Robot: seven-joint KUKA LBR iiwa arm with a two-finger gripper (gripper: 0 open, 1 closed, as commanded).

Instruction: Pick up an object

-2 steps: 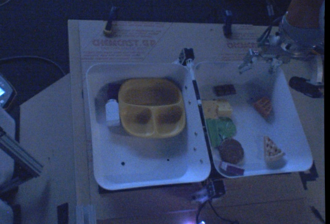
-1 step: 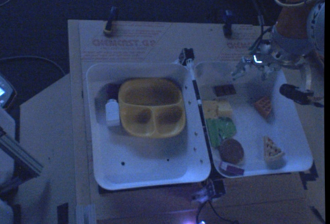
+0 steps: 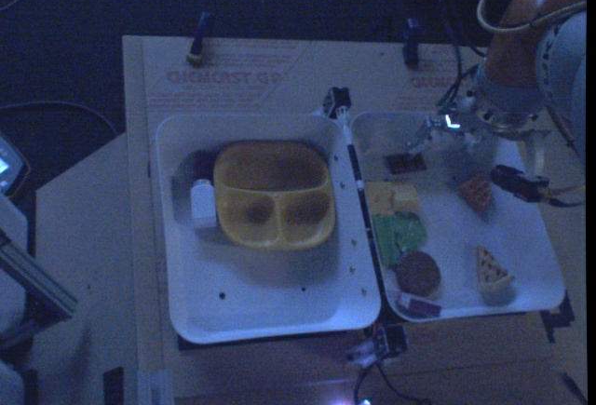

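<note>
No specific target named, so any item in the right bin [image 3: 521,287] counts. Candidates: small dark brown block [image 3: 405,163] sits closest, just left of and slightly below the jaws [image 3: 445,126]. Orange-red waffled piece [image 3: 476,193] lies a bit below and right of the jaws. Further below: yellow slab [image 3: 392,198], green leafy piece [image 3: 400,234], round brown patty [image 3: 419,273], pizza-like wedge [image 3: 491,268], purple strip [image 3: 419,305] at the bin's near edge, farthest from the jaws.

Jaw state: cannot tell. Lighting is very dim and that area is a tangle of grey metal and cable.

Progress, my read: nothing picked yet. All items look to be resting on the bin floor, none visibly lifted. Jaws hang over the far end of the right bin, so this looks like approach or pre-grasp. Left to do: descend, close on something, lift.

Well left of the jaws, the left bin [image 3: 186,301] holds a yellow divided plate [image 3: 274,195] and a small white bottle [image 3: 202,203] touching its left rim.

Hard to make out: jaw height above the bin floor, whether they touch anything. Arm [image 3: 535,31] is cut off at the right edge. Text on the tabletop [image 3: 279,77] board is partly legible only.
</note>
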